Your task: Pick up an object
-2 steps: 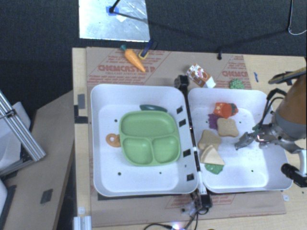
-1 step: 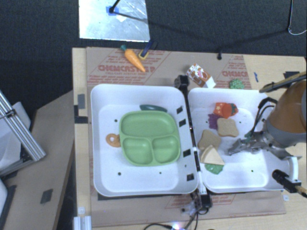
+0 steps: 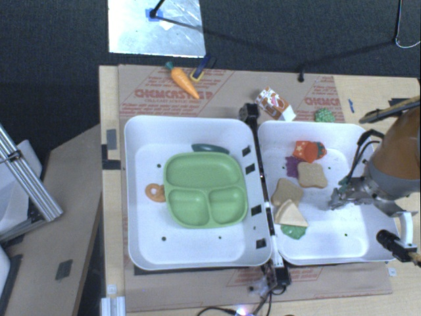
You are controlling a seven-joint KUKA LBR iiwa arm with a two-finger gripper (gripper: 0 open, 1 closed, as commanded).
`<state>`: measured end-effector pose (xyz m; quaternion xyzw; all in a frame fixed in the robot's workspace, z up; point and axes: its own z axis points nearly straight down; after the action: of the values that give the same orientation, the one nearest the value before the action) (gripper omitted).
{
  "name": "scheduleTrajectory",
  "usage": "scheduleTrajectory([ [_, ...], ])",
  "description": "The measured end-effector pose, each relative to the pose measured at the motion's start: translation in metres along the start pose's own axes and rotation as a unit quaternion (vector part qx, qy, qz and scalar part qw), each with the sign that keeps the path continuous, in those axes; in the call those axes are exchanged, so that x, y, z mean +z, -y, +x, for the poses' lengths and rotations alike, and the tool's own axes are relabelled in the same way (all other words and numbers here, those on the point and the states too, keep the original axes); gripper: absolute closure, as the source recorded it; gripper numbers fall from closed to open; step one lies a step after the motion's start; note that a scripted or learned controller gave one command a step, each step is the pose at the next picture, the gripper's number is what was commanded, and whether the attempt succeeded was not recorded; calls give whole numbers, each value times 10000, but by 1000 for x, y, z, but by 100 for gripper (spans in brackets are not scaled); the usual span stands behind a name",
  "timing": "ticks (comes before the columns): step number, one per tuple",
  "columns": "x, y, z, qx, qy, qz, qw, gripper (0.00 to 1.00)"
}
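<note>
My gripper [image 3: 339, 198] hangs low inside the right bin [image 3: 329, 245], and whether it is parted or closed I cannot tell. Nothing visibly sits in its grasp. Just to its left lie a toast slice [image 3: 312, 174], two more bread pieces [image 3: 287, 191] and a sandwich wedge [image 3: 290, 214]; farther left, the green divided plate [image 3: 201, 189].

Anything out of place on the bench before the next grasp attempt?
Yes. A toy carrot, a small printed carton and a green leafy piece lie on the cardboard behind the bins, outside both. The gripper is low in the right bin.
</note>
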<state>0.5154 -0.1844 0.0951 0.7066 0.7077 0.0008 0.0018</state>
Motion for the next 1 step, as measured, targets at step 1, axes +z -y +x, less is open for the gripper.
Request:
scheduleTrajectory([
  [1,-43,-3,2,-12,1,-9,10000,100],
])
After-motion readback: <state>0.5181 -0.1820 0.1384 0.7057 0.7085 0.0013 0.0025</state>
